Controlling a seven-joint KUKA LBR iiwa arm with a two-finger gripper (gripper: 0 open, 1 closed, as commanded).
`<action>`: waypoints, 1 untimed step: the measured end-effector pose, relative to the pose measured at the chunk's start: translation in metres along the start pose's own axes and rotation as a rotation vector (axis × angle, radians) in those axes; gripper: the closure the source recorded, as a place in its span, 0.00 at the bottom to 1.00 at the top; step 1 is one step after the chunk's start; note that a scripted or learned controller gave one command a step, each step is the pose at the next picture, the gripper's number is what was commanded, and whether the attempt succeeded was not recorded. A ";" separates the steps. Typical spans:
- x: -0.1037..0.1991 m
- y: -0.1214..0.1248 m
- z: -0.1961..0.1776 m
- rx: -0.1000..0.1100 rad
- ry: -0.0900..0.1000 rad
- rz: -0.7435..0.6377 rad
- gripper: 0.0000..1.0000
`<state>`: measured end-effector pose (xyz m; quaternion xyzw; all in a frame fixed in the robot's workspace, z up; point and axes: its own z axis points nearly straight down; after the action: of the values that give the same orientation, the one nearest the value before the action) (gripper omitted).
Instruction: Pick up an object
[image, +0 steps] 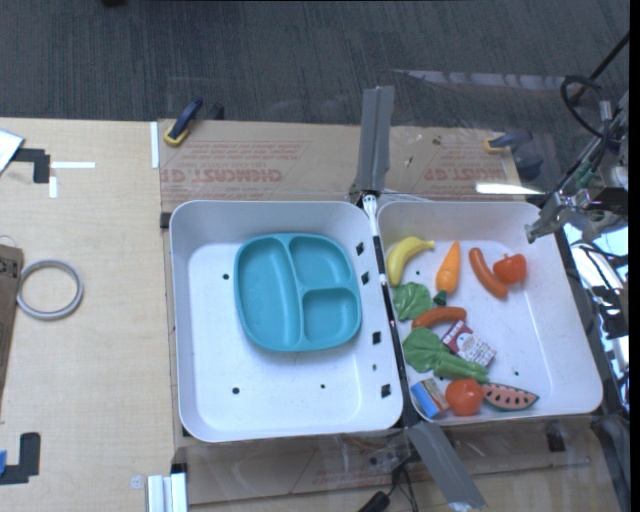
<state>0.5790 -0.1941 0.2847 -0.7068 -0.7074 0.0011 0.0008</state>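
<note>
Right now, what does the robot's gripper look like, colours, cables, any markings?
The gripper looks like a small silvery-grey metal assembly with angular parts, seen by the far right corner of the right shallow white plastic bin. Thin black cables loop above it and run down towards it. Any markings are too small and blurred to tell.
</note>
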 end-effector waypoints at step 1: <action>-0.028 0.021 0.088 0.000 -0.001 0.053 0.00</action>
<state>0.5993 -0.2226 0.1965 -0.7254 -0.6883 0.0012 0.0004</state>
